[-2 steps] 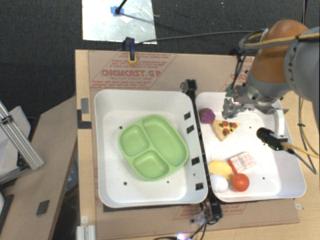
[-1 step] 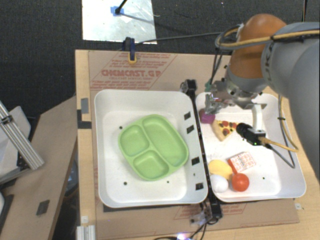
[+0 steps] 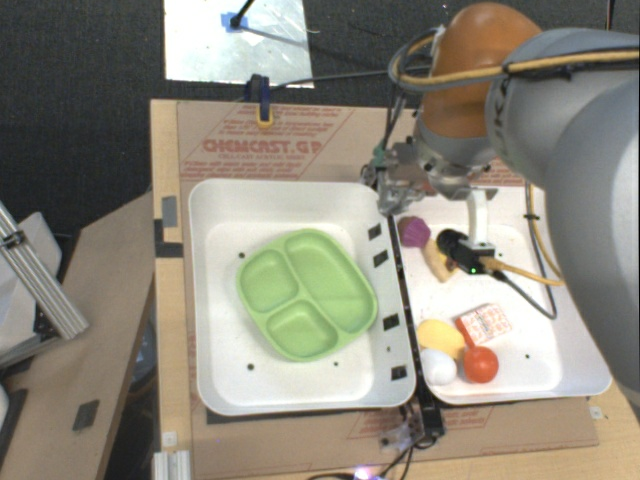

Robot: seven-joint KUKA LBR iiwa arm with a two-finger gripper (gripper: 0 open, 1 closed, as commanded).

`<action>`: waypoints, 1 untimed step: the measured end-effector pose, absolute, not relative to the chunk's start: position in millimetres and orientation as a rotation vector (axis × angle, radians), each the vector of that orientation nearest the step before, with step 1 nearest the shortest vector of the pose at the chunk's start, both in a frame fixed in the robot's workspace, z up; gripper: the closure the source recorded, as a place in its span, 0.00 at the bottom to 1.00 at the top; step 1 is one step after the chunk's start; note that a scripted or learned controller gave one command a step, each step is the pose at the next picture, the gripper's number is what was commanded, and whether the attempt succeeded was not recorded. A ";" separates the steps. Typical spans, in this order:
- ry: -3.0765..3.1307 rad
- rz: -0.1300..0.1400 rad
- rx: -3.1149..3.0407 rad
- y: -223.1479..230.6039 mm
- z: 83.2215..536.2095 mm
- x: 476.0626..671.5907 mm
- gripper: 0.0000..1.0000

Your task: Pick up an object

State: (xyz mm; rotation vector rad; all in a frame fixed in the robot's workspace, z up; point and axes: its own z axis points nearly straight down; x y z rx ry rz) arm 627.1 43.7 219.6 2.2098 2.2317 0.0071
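Note:
My gripper [image 3: 392, 198] hangs over the top of the divider between the two bins, at the right bin's far left corner. Just below and right of it lies a purple object [image 3: 413, 232], with a tan piece [image 3: 437, 262] beside that. Nearer the front of the right bin [image 3: 560, 368] lie a red and white packet [image 3: 484, 322], a yellow lemon [image 3: 441, 335], a white egg [image 3: 437, 366] and a red tomato [image 3: 481, 365]. Nothing shows in the gripper.
A green divided plate [image 3: 305, 293] lies in the left bin [image 3: 215, 368]. A black part with a green light [image 3: 462, 253] and a yellow cable [image 3: 525, 273] hang from the arm over the right bin. The large grey arm [image 3: 570, 118] covers the right bin's far right side.

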 end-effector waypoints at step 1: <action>2.232 0.008 2.210 103.8 229.5 637.2 1.00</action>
